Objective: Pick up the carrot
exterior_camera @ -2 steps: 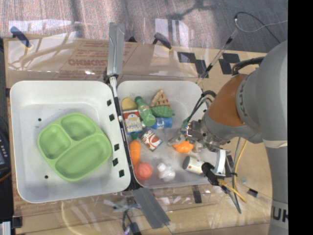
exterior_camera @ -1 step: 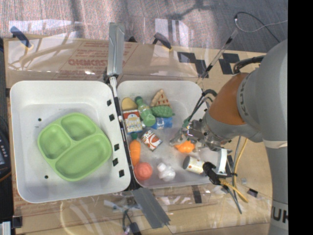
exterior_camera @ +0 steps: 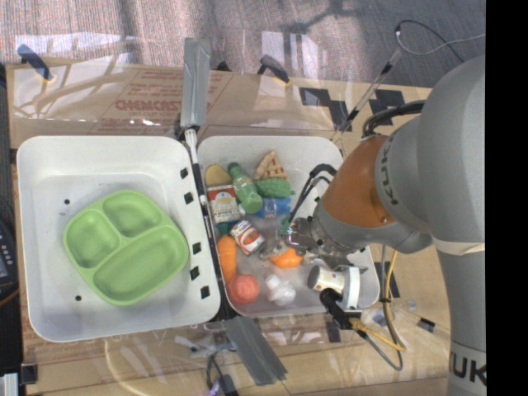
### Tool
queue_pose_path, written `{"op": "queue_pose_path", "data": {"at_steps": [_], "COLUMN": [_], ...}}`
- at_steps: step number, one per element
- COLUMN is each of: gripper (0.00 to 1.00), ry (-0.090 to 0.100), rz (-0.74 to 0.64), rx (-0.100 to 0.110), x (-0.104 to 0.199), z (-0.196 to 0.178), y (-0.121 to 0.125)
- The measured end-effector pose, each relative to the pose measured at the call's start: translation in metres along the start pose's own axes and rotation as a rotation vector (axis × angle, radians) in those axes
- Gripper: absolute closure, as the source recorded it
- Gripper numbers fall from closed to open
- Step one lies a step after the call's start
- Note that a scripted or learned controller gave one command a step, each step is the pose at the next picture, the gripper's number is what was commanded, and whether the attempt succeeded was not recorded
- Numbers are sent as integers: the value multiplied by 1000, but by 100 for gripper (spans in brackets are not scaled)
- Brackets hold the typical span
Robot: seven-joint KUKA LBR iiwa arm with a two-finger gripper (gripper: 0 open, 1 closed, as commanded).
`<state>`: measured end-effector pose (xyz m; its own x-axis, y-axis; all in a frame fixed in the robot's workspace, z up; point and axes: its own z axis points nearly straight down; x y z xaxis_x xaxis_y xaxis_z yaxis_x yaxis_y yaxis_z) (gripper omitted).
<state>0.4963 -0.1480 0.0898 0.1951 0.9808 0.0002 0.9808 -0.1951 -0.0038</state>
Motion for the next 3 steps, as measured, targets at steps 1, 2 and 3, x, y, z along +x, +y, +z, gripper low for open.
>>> {"op": "queue_pose_path", "data": {"at_steps": [1,2,3], "gripper": [100,100,100], "ry": [1,0,-1], "rz": [275,-30,-152], "rx": [0,1,2], "x": [21,25,71], "z": [0,-29,-99], "y": [-23,-25,48]}}
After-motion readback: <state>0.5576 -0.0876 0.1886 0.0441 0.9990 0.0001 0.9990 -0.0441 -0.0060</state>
